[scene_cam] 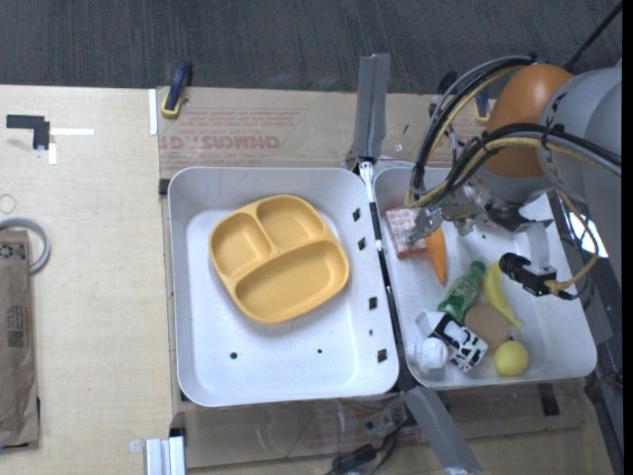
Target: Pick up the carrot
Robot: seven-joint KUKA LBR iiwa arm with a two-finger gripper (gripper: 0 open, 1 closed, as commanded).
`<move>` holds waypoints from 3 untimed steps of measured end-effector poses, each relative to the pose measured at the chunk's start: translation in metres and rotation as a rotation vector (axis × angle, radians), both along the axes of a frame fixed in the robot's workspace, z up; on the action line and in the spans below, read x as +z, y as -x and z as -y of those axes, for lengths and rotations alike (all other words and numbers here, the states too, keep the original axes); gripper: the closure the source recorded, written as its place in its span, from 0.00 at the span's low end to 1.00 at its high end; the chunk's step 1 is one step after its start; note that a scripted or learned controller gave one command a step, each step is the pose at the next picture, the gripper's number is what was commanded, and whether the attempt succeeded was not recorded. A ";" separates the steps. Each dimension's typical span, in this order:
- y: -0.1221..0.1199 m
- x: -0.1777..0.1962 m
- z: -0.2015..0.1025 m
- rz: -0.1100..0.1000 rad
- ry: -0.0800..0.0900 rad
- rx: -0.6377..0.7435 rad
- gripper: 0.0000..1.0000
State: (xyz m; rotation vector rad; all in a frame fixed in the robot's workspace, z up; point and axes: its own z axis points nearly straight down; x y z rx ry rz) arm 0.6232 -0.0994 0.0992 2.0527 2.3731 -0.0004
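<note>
Toward the counter's right edge, inside the right bin (pixel 584 359), the gripper (pixel 431 224) sits at the top of the carrot (pixel 437 255), beside a red-and-white packet (pixel 401 230), though whether it grips the carrot cannot be told.

The end effector (pixel 431 222) is low in the right bin (pixel 574 364), at the top end of the carrot (pixel 436 252). Just left of it lies a red-and-white packet (pixel 401 230). Below it: a green bottle (pixel 462 289), banana (pixel 497 293) and lemon (pixel 510 357).
</note>
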 end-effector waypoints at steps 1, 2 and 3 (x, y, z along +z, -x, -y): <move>-0.018 -0.003 0.023 0.002 -0.005 -0.108 0.00; 0.023 -0.003 0.016 0.009 -0.001 0.002 0.00; 0.023 -0.003 0.016 0.009 -0.001 0.002 0.00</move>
